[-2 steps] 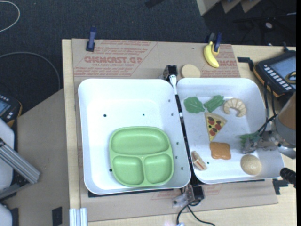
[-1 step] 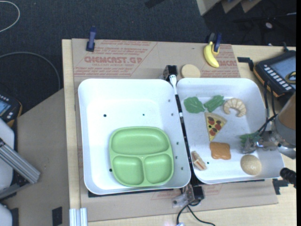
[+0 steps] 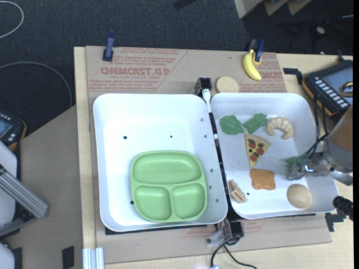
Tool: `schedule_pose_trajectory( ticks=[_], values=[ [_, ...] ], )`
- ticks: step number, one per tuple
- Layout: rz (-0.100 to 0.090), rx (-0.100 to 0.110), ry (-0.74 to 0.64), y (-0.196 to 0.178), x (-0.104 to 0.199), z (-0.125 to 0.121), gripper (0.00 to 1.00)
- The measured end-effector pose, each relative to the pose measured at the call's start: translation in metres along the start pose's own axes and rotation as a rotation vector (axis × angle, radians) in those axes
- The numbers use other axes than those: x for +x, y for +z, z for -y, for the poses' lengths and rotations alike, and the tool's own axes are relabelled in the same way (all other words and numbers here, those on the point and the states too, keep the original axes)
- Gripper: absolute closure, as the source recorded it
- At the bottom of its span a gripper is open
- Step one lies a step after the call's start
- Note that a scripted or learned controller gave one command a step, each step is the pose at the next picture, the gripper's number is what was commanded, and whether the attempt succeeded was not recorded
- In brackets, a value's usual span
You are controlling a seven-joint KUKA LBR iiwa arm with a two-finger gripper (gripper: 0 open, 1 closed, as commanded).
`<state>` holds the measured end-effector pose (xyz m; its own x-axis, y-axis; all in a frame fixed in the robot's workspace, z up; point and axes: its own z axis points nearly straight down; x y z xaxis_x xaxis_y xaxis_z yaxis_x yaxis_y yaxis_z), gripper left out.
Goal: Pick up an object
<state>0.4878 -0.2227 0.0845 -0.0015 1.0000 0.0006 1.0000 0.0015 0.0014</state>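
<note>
Your gripper (image 3: 295, 169) sat low over the right bin (image 3: 305, 108), near its right wall, with the arm (image 3: 342, 150) reaching in from the right. You could not tell from the camera view whether it was wide or narrow; a small green item (image 3: 291, 162) lay right at its tip, and whether that item was gripped could not be made out.

You had the rest of the toy food spread through that bin: a brown slab (image 3: 262, 179) just left of the tip, a round bun (image 3: 299, 195) below it, a pizza slice (image 3: 256, 149) toward the middle, a croissant (image 3: 280, 127) and two green leafy pieces (image 3: 242, 123) at the far end, and a hot dog (image 3: 236, 191) in the near left corner.

Your left bin (image 3: 112, 128) held a green divided plate (image 3: 168, 185). A banana (image 3: 252, 66) and a tan disc (image 3: 227, 84) lay on the bench beyond the bins.
</note>
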Motion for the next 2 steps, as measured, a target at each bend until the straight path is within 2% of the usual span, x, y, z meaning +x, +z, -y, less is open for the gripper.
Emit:
schedule_pose_trajectory(
  ticks=[2],
  values=[
    [-0.001,0.002,0.002,-0.0001,-0.0003,0.0087,1.00]
  ],
)
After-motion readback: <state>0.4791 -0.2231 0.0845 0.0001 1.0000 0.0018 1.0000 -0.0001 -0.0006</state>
